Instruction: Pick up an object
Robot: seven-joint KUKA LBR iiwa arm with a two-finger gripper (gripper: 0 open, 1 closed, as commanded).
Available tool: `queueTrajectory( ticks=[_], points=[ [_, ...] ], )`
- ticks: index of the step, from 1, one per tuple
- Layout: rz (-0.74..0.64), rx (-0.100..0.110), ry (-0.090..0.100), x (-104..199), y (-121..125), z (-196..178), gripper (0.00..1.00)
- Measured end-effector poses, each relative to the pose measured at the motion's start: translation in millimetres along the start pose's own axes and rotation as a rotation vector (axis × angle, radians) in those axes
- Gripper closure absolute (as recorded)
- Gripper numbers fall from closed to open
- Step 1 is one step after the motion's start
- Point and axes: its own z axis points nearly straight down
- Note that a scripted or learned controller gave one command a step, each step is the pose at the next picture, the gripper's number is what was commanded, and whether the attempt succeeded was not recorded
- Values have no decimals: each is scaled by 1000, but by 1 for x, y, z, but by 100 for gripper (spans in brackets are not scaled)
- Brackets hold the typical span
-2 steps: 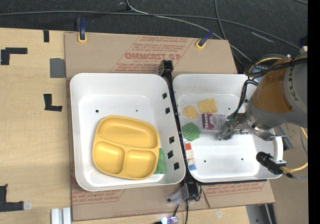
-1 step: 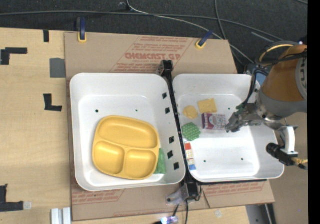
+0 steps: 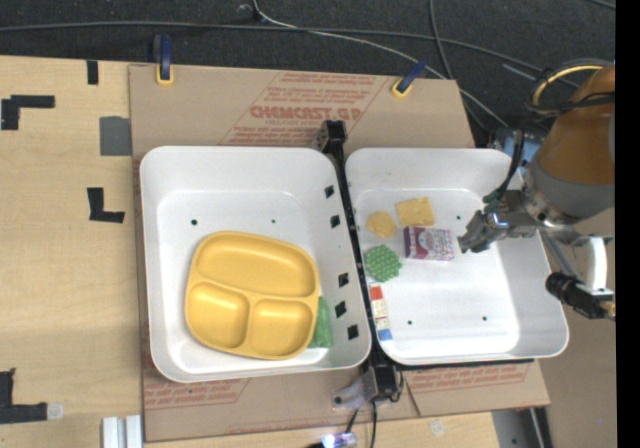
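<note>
Yellow divided tray [image 3: 252, 293] in left bin [image 3: 160, 236]; small packets [image 3: 428, 242] in right bin [image 3: 530, 331]; gripper [image 3: 478, 236] state unclear.

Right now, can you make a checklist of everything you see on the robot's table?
Surface: brown board under two white bins, left bin and right bin, side by side.
Job's things: right bin holds a yellow block, a small yellow piece, a purple packet, a green ball and a red-and-white tube by the left wall.
Clutter: left bin holds a yellow tray with a green thing at its right edge.
Gripper: gripper low in the right bin, just right of the packet; grip unclear.
Cables: black cables across the dark back.
Surroundings: clamps at the board's top; black tape marks on the wooden bench.
</note>
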Motion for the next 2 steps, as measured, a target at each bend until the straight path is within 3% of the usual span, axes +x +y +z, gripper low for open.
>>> queueTrajectory(
  ticks=[1, 2],
  points=[
    [0, -3, -1, -2, -1, -63, 100],
    [-4, 4, 2, 57, 2, -50, 100]
  ],
)
